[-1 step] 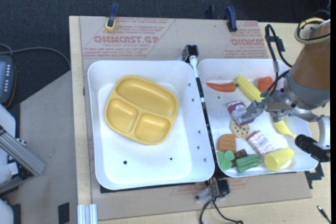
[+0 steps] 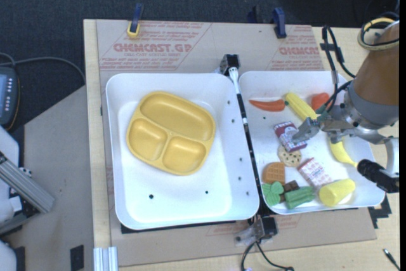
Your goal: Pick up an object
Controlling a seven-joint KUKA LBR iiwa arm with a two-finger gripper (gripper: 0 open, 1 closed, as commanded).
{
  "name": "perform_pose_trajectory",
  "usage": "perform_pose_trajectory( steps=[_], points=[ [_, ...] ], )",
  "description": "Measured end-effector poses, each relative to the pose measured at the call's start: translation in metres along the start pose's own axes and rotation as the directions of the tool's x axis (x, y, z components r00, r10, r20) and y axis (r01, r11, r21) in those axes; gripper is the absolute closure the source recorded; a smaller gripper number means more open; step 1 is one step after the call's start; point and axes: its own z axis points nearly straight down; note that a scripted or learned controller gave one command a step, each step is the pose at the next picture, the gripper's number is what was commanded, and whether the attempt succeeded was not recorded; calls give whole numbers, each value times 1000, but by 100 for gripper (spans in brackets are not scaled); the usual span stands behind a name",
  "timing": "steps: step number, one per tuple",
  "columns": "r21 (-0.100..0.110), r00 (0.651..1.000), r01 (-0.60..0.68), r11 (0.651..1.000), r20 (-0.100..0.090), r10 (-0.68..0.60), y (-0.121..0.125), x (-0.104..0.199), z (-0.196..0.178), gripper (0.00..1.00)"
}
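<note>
The right bin (image 2: 254, 82) holds several toy foods. My gripper (image 2: 305, 131) reaches in from the right and hovers low just right of a purple and red packet (image 2: 285, 134), its tip at the packet's edge. Around it lie a red chili (image 2: 267, 105), a yellow corn cob (image 2: 300, 106), a chocolate-chip cookie (image 2: 290, 157), a pink wrapper (image 2: 313, 170) and a banana (image 2: 341, 153). Nothing is visibly lifted off the bin floor.
The left bin (image 2: 120, 168) holds a yellow divided plate (image 2: 170, 131). At the right bin's front edge sit an orange waffle (image 2: 274, 172), green pieces (image 2: 298, 198) and a yellow block (image 2: 337, 191). A red piece (image 2: 319, 99) lies at the back by the arm.
</note>
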Motion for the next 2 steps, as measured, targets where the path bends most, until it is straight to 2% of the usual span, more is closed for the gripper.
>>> perform_pose_trajectory(
  steps=[1,2],
  points=[
    [7,1000,-1,1000,-2,1,3,-8,56,0],
    [5,1000,0,1000,-2,0,2,-8,104,0]
  ],
)
